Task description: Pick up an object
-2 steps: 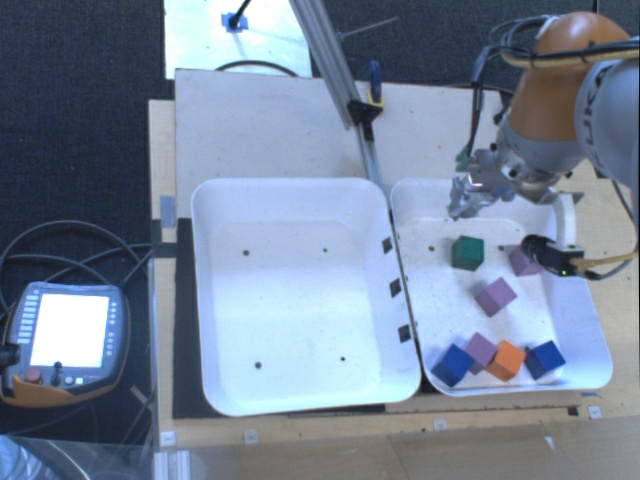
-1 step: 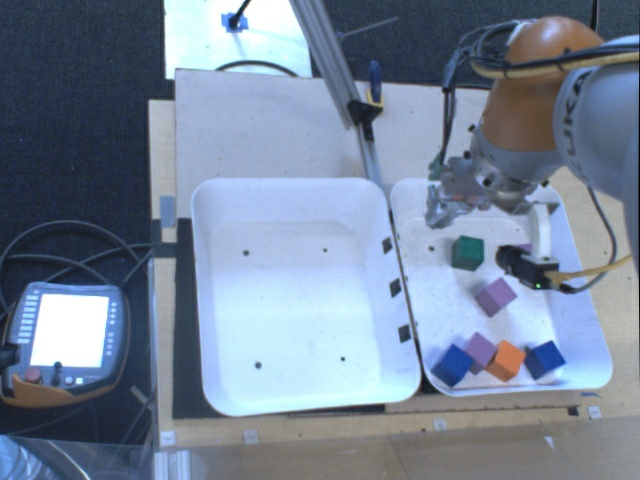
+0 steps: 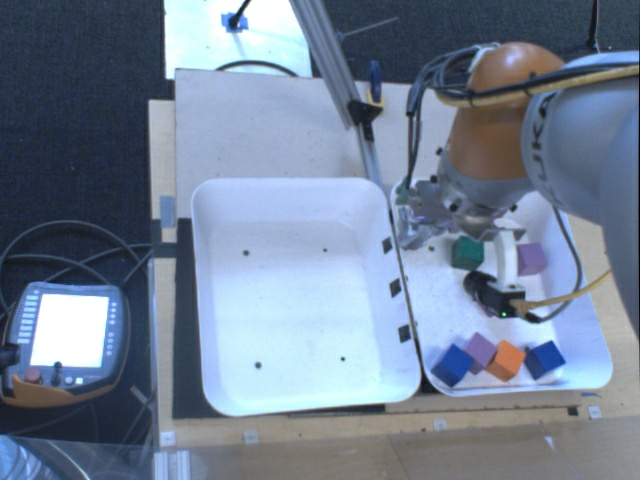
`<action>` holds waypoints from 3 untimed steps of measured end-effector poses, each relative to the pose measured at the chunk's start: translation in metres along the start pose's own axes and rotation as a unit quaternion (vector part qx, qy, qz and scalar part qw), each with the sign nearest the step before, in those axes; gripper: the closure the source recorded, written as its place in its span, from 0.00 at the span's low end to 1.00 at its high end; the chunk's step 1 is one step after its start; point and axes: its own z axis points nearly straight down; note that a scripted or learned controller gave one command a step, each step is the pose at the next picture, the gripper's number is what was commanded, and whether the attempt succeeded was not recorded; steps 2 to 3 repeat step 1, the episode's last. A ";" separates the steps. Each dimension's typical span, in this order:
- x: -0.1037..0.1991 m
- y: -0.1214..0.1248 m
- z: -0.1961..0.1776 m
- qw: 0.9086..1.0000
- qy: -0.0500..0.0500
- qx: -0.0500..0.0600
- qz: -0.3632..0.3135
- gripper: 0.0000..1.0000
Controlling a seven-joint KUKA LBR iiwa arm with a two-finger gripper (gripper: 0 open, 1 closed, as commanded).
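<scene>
Several small blocks lie in the right bin. A green block and a purple block sit near its middle. Along the front wall lie a blue block, a lilac block, an orange block and another blue block. My gripper hangs low over the bin's left side, close to the wall shared with the left bin. It is just left of the green block, and the orange wrist band hides much of it. I see no block in the gripper.
The left bin lies beside the gripper. A black cabled unit hangs off the wrist over the right bin. A slanted metal pole crosses the back. A teach pendant sits off the bench at the far left.
</scene>
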 end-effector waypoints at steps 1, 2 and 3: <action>0.049 -0.020 -0.012 1.000 0.000 -0.001 -0.001 1.00; 0.049 -0.020 -0.012 1.000 0.000 -0.001 -0.001 1.00; 0.049 -0.020 -0.012 1.000 0.000 -0.001 -0.001 1.00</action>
